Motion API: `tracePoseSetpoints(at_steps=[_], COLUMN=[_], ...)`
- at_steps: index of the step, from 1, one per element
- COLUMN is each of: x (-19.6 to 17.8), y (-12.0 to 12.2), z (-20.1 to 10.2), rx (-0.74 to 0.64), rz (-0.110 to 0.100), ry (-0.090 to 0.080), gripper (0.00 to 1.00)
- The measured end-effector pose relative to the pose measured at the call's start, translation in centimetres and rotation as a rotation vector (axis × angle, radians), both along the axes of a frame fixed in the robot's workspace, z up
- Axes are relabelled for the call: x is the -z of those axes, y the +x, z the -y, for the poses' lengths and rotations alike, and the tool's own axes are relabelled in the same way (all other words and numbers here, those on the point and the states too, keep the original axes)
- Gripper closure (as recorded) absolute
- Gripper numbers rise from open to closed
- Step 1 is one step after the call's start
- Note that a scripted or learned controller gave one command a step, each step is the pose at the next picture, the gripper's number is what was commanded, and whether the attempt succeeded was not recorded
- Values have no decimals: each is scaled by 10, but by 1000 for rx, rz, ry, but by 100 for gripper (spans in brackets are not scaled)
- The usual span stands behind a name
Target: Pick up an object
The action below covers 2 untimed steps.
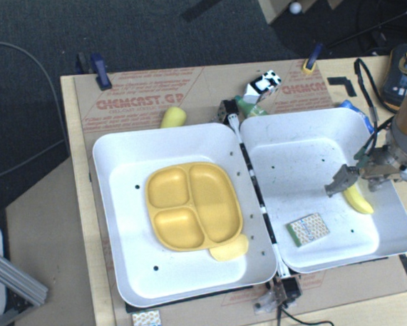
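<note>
Hand (354,180) is hovering in right bin (315,135), fingers spread, gripping nothing; banana (359,199) is lying just below it, long axis running diag down-right.

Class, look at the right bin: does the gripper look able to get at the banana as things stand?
Probably yes. The gripper sits low in the right bin, right at the banana, which lies on the bin floor with nothing on top of it. The small packet lies apart, out of the way.
</note>
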<state>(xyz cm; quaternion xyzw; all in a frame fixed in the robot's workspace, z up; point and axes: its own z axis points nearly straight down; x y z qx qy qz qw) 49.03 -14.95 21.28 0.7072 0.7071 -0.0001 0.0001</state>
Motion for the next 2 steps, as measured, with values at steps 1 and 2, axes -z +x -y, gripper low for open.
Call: tracePoseSetpoints(at_steps=[1, 2], x=[17, 129], y=[40, 60], z=[74, 59], rx=[1, -1], rz=[1, 0], ry=[-2, 0], gripper=[0, 0])
